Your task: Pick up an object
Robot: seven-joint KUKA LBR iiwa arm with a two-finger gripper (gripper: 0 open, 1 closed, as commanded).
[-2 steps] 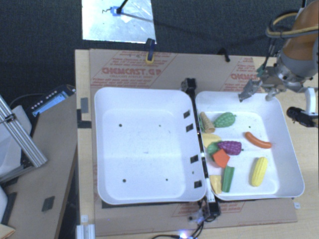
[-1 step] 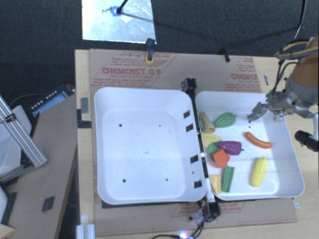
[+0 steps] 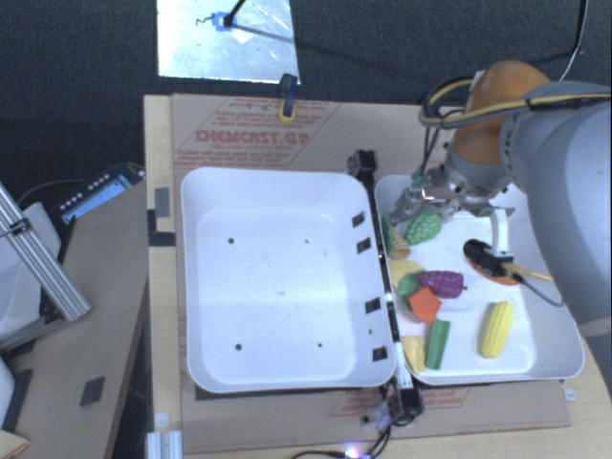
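The grey arm (image 3: 564, 189) enters from 3 o'clock and covers the far right part of the scene. The left bin (image 3: 206, 256) lies at 9 o'clock from it. The right bin (image 3: 550, 352) holds all the toys, so the thing to pick up must come from there.

The gripper (image 3: 421, 204) hangs at about 10 o'clock in the right bin, just above a lumpy green toy (image 3: 426, 227), which I judge to be the target. I cannot tell whether the claw is open or closed, and nothing shows that the toy is gripped.

The yellow corn (image 3: 494, 328) lies at 5 o'clock, well apart. The purple grapes (image 3: 442, 282) are at 9 o'clock, touching an orange piece (image 3: 425, 305) at 8 o'clock. A green stick (image 3: 437, 343) lies at 7 o'clock.

The risks, in my judgement:
- The green toy sits close to the bin wall at 9 o'clock, so the claw may strike the wall or the divider.
- The toy is round and lumpy, so it may slip out or be pushed away.
- Small pieces lie just beside it and may be caught too.
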